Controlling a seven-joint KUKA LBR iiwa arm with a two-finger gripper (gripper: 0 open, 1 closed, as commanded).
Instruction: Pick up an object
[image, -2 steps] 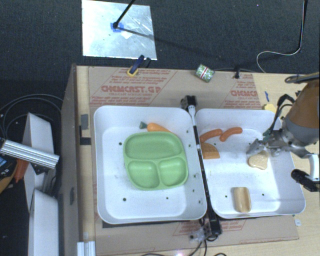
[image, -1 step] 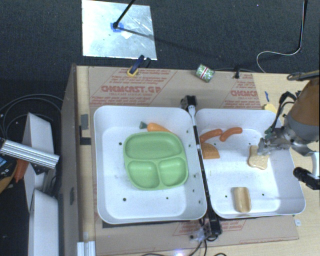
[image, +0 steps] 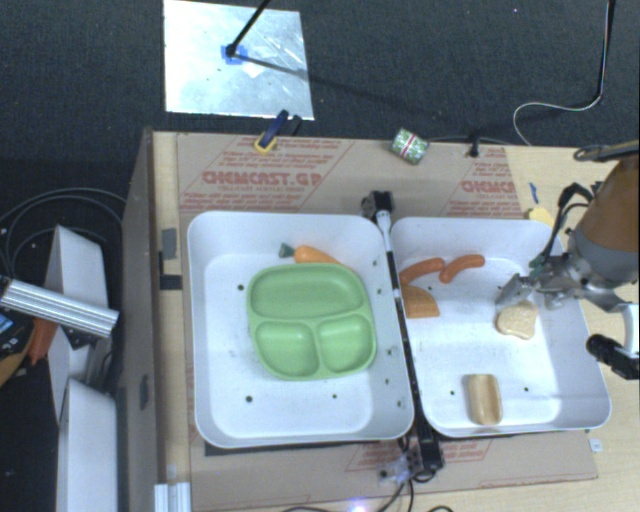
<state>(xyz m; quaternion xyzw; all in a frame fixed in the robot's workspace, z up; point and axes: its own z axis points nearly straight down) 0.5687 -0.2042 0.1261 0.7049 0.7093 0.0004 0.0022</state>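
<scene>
Over the right bin (image: 570, 405), the gripper (image: 522, 291) hangs just above a pale cookie (image: 517, 321). I cannot tell how it is set. Nothing looks lifted yet; grabbing is left.

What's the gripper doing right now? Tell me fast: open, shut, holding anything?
Gripper: low in the right bin, just above the pale bread piece; open or shut cannot be told.

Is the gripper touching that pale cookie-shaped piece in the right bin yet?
Cannot tell. In the camera view the gripper sits right over the top edge of the pale piece, and from this slanted angle neither contact nor a gap shows plainly.
</scene>
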